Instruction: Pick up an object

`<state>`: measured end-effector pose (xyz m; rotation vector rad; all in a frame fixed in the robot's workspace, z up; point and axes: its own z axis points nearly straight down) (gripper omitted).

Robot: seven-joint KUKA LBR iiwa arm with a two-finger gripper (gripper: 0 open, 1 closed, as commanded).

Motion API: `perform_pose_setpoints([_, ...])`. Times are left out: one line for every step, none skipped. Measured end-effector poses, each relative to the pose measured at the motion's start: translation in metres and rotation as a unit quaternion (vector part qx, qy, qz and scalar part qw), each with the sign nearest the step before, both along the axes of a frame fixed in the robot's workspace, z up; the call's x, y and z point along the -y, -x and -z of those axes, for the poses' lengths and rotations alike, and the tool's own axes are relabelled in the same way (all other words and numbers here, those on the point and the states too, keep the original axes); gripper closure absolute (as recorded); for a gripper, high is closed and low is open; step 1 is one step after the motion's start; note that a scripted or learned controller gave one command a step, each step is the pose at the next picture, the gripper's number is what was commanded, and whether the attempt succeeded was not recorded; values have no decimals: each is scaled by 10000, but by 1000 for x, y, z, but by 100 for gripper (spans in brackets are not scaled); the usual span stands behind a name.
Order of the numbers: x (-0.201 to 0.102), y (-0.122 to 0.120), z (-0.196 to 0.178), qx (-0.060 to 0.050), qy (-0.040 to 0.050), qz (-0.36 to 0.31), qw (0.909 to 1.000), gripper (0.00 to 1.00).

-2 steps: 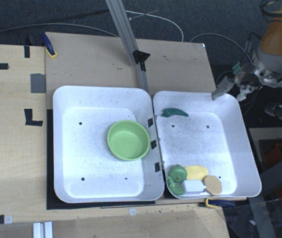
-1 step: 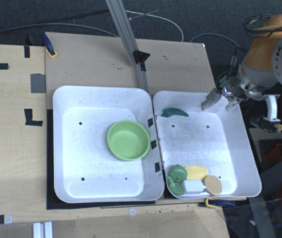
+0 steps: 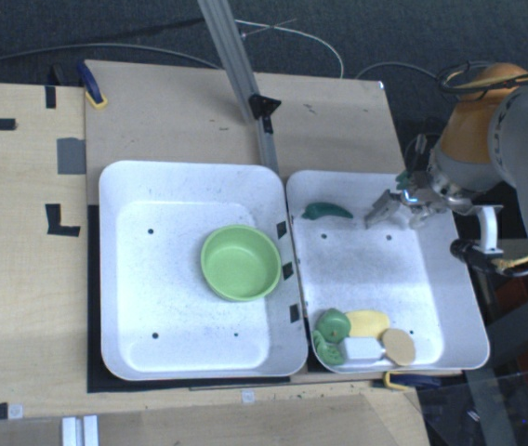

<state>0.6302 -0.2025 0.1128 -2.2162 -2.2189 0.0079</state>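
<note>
My gripper (image 3: 389, 214) hangs over the back right part of the right bin (image 3: 450, 291), its fingers spread open with nothing between them. A small dark green object (image 3: 325, 212) lies at the back left of that bin, a short way left of the gripper. At the bin's front edge lie a green round piece (image 3: 333, 327), a yellow piece (image 3: 367, 322), a white block (image 3: 363, 348) and a tan disc (image 3: 398, 346), packed close together. A light green bowl (image 3: 240, 263) sits in the left bin (image 3: 134, 249).
A grey pole (image 3: 236, 63) slants down from the top to the bins' back edge between them. The arm's orange band (image 3: 473, 124) and wrist stand at the right edge. Cables lie behind the bench.
</note>
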Motion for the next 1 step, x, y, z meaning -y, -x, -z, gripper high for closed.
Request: perform_pose_setpoints([0,-2,-14,27,5,-10,10000,100])
